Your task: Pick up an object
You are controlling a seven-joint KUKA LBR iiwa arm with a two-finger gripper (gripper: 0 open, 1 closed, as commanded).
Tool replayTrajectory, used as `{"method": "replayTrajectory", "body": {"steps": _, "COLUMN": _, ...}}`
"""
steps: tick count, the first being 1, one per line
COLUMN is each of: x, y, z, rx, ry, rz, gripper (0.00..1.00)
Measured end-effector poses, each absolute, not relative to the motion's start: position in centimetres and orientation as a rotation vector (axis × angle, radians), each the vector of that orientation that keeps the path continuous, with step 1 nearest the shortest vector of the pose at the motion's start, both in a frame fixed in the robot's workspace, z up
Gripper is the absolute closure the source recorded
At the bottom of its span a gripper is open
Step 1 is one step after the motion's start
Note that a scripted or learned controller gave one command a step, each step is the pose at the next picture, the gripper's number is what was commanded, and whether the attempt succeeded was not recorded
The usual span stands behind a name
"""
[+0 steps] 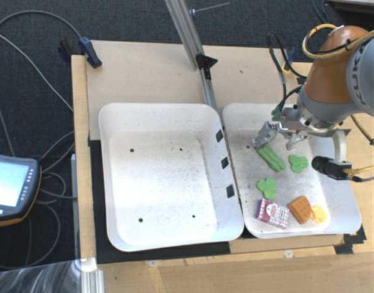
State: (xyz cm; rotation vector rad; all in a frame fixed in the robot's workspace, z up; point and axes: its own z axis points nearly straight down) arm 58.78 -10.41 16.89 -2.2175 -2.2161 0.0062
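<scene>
My gripper (277,141) hangs over the back part of the right bin (235,163), its fingers spread open with nothing held between them. Just in front of the left finger (262,138) lies a long green piece (271,157) on the bin floor. A small green piece (298,162) rests to its right, below the right finger. Nearer the front edge are a green clover-shaped piece (267,188), a pink and white box (272,213), an orange block (300,209) and a small yellow piece (320,213).
The left bin (156,176) lies beside the right one, with a raised rim between them. A slanted metal pole (185,29) rises from behind the bins. A black cylinder (330,166) on the arm sticks out over the right bin's right side.
</scene>
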Motion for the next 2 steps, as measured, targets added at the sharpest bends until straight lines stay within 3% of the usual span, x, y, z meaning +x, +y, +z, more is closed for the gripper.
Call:
{"method": "replayTrajectory", "body": {"steps": 1, "x": 58.5, "y": -9.9, "z": 10.6, "rx": -2.216, "ry": -2.216, "rz": 0.007, "gripper": 0.00}}
{"method": "replayTrajectory", "body": {"steps": 2, "x": 58.8, "y": -9.9, "z": 12.2, "rx": -2.221, "ry": -2.221, "rz": -0.003, "gripper": 1.00}}
